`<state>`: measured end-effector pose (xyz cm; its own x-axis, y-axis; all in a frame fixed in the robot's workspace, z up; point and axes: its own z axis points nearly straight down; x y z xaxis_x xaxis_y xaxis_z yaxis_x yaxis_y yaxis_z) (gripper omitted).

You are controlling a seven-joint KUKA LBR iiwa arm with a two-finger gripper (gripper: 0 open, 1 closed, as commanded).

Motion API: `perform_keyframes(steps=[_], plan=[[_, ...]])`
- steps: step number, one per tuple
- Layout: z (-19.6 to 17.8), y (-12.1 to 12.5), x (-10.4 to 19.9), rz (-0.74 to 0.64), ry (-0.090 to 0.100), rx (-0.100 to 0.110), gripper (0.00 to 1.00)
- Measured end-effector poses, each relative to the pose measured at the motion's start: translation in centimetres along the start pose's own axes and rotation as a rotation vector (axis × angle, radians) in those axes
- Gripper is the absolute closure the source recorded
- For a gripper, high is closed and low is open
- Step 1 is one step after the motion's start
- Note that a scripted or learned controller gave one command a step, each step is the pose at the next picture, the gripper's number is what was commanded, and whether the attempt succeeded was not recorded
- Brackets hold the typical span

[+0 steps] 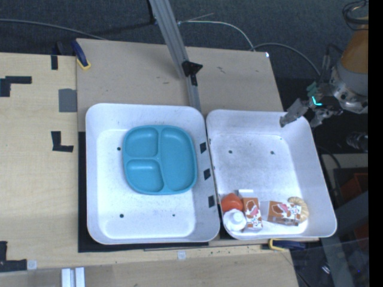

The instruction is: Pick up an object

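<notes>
Several small objects (263,211) lie far below the claw (294,113) – it hovers at the right bin's (263,160) rim, its opening I cannot tell

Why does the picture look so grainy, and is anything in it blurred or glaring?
In the camera view, soft even light leaves faint shadows; the blue plate reads sharp, the small packets in the right bin look smeared, and the end effector near that bin's upper right corner is dim and slightly blurred; no strong glare.

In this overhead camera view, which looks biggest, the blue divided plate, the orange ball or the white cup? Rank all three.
1. Blue divided plate, by far the largest.
2. and 3. Orange ball and white cup look about alike, so I won't rank them.
</notes>
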<state>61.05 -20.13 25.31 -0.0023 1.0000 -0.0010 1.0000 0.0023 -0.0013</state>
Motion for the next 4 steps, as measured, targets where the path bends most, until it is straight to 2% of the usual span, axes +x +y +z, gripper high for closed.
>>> perform_keyframes(steps=[1, 3, 4], plan=[[4.5, -0.1, -0.5, 0.001, 0.001, 0.004, 0.00], [16.0, -1.1, -0.7, 0.001, 0.002, 0.006, 0.00], [14.6, -1.0, -0.6, -0.001, 0.001, 0.001, 1.00]])
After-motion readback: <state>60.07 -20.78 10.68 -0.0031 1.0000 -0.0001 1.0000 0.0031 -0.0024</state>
